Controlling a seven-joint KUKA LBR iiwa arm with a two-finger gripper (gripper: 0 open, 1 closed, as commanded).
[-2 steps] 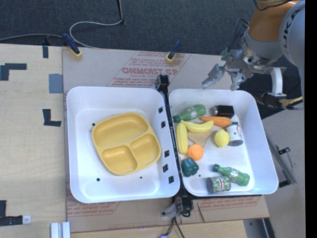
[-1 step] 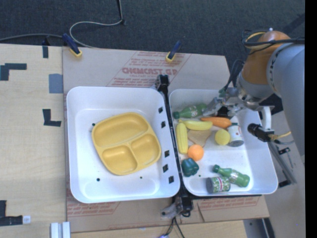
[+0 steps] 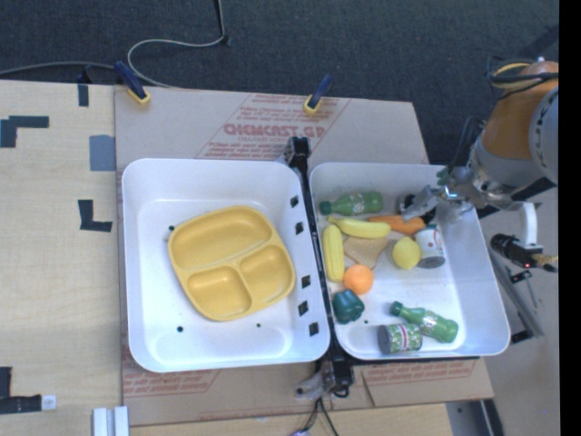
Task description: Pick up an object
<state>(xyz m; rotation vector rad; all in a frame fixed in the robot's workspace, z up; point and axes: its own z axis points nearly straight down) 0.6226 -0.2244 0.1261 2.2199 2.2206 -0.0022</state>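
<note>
In the camera view, the gripper (image 3: 434, 203) is seen low over the upper right of the right bin (image 3: 486, 280), just beside the carrot (image 3: 399, 222) and a small can (image 3: 429, 248); whether it is spread or closed cannot be told. The approach step appears in hand. A descent onto one item, then closing and lifting, would be called for next.

Single fixed camera, mounted above the bench (image 3: 227, 125), directed downward at a slant. Both white bins are framed whole at moderate distance: the right bin (image 3: 481, 280) beneath the gripper (image 3: 434, 205), the left bin (image 3: 145, 271) well beyond it, opposite the arm (image 3: 513, 139).
</note>
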